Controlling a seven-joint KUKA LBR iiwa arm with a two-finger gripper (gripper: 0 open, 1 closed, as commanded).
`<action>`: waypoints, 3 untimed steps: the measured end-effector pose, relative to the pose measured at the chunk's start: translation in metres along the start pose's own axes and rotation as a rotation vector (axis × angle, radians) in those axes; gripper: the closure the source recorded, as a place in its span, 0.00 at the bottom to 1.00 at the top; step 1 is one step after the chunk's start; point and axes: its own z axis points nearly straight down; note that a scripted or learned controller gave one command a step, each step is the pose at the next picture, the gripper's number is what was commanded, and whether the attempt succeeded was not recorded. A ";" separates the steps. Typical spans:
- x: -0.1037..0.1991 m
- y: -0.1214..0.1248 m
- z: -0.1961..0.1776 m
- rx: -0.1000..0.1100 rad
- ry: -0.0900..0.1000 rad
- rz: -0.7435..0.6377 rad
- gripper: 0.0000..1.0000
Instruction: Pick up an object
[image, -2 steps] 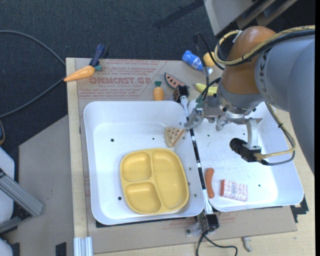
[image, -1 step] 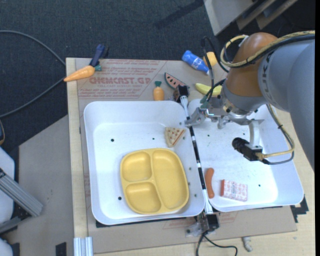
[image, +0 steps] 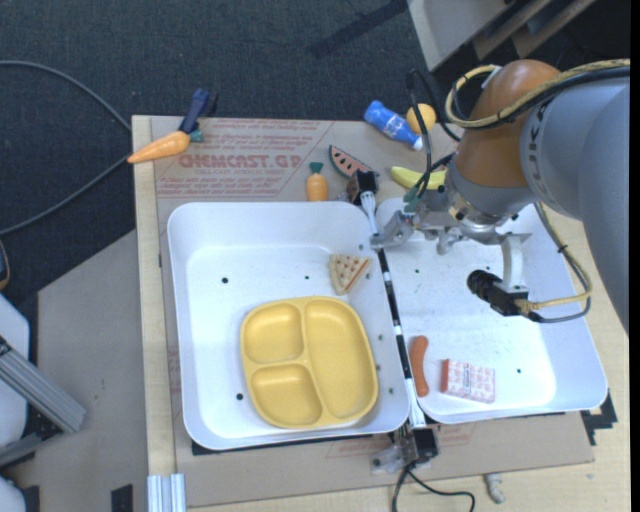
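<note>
My gripper (image: 420, 230) hangs low over the far left corner of the right bin (image: 560, 330), close to the divider between the bins. The wrist hides what lies straight beneath it. In the right bin a red sausage (image: 419, 363) lies near the divider, and a pink patterned packet (image: 468, 379) sits next to it at the front. The left bin (image: 200, 300) holds a yellow divided plate (image: 308, 360) and a tan waffle wedge (image: 348, 271) at its far right, just left of the gripper.
Behind the bins on the bench lie a carrot (image: 160, 148), a watermelon slice (image: 345, 160), a small orange bottle (image: 317, 185), a blue bottle (image: 390, 122) and a banana (image: 415, 178). A black cable fitting (image: 492, 288) hangs off the arm over the right bin.
</note>
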 end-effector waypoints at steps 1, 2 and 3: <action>-0.001 0.003 0.000 0.000 0.002 0.000 0.00; -0.021 -0.008 0.008 0.021 -0.027 0.013 0.00; -0.104 0.031 -0.012 0.020 -0.028 0.014 0.00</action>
